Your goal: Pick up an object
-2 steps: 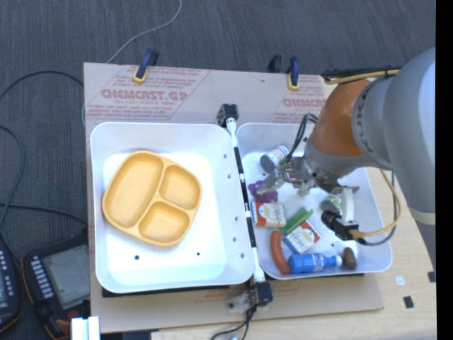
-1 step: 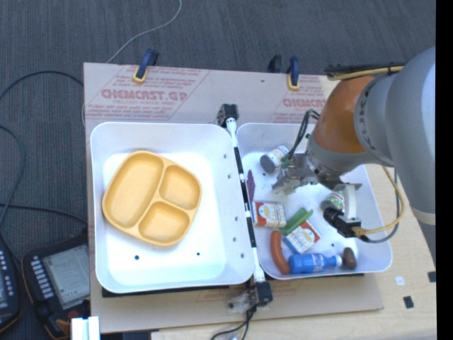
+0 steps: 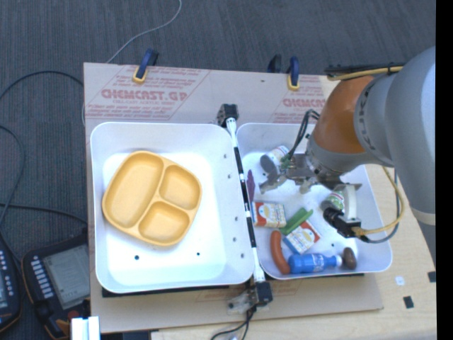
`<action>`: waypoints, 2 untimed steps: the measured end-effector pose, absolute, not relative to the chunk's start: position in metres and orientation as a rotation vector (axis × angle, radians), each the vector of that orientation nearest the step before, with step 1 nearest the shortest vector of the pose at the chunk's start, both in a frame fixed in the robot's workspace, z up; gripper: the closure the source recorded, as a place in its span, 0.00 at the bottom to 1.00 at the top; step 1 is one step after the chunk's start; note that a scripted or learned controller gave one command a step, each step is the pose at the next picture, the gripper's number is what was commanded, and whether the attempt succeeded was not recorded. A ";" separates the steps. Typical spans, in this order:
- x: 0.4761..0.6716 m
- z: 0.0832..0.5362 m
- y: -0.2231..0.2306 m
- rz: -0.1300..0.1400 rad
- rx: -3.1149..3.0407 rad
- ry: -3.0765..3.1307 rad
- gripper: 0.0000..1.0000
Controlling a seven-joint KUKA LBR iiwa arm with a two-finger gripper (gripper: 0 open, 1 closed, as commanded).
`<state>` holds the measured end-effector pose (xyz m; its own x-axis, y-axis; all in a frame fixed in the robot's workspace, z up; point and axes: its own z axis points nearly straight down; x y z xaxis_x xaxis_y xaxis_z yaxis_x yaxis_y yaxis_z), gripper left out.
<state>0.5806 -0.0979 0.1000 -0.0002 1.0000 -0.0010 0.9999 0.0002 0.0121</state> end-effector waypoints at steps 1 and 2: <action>0.512 0.088 -0.102 0.008 2.216 2.214 0.00; 0.489 0.089 -0.099 0.012 2.211 2.210 0.00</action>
